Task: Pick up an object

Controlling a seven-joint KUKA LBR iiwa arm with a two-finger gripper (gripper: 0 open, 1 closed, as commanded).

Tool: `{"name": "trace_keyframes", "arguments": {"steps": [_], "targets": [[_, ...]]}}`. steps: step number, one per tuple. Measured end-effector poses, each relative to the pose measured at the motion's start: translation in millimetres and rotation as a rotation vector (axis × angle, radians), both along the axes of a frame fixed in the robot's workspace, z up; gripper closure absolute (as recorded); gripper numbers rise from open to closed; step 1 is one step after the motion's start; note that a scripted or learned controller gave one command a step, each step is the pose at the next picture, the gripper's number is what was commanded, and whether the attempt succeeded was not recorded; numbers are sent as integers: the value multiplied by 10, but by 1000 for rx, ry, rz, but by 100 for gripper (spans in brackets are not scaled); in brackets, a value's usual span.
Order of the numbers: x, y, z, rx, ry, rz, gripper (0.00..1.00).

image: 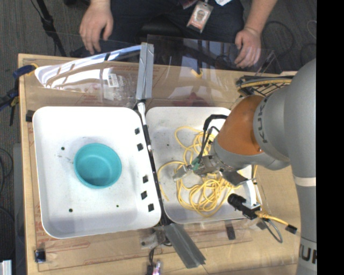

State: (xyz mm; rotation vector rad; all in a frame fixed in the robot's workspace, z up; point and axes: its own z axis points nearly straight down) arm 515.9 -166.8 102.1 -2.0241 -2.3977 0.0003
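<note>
The wooden worktop (24,139) carries two shallow white bins side by side. The left bin (48,139) holds a teal bowl (98,165), upright and a little left of the bin's middle, apart from every wall. A row of small black clips (144,171) runs down the seam where the two bins meet.

The right bin (166,121) holds a tangle of yellow cable (203,194), its loops spread from the bin's middle down to its lower wall, with a few strands reaching up toward the far wall. The tool (188,169) sits low over the upper left part of this tangle, at the end of the grey arm (293,107) with its orange band (243,131), which comes in from the right and covers much of the bin's right half. The tool's tips are in among the yellow strands, but whether they are apart or together around any strand cannot be told from this angle.

Beyond the worktop's far edge, a person's two hands show, one (97,24) at upper left and one (248,47) at upper right, with a badge (199,15) hanging between them.
</note>
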Motion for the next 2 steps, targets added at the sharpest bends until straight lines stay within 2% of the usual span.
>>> {"name": "trace_keyframes", "arguments": {"steps": [1,2], "targets": [[7,6,96,1,1,5,100],[7,7,96,0,1,6,0]]}}
